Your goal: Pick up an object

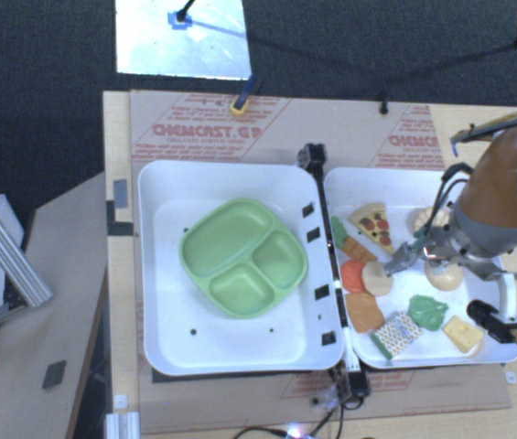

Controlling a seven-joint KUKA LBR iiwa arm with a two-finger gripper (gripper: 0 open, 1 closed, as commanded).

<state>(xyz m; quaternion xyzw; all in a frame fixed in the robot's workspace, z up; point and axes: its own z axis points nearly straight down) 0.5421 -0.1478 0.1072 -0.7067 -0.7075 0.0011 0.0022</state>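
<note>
The right bin (395, 179) holds several toy foods: a pizza slice (372, 223), a red tomato-like piece (355, 275), a pale round piece (378, 283), an orange piece (364, 311), a green leafy piece (427, 312), a yellow cheese block (462, 334) and a checkered packet (396, 335). My gripper (403, 258) hangs low over the bin's middle, just right of the pale round piece. Nothing shows between its fingers. The arm's orange band (503, 177) is above it at the right.
The left bin (162, 273) contains a green divided plate (242, 257). A black divider with clips (325, 245) runs between the bins. Two cream round pieces (445, 277) lie partly under the wrist. A metal frame (2, 254) stands far left.
</note>
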